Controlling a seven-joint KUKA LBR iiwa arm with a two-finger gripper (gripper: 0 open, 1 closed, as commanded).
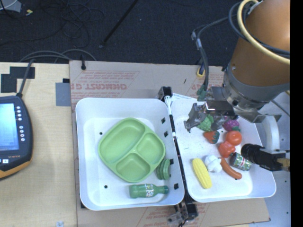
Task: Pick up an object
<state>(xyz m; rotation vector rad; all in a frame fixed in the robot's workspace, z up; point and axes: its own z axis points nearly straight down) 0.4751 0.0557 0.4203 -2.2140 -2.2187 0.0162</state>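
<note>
My gripper hangs low over the back left part of the right bin, just left of a green broccoli. Beside the broccoli lie a purple vegetable, a small orange-red piece, a red tomato and a red pepper. Nearer the front are a white garlic bulb, a yellow corn cob, a brown sausage and a small can. Nothing shows in the gripper's grasp.
The left bin holds a green divided plate, a green bottle lying at the front and a round green lid by the divider. A handheld control pendant lies on the bench at far left.
</note>
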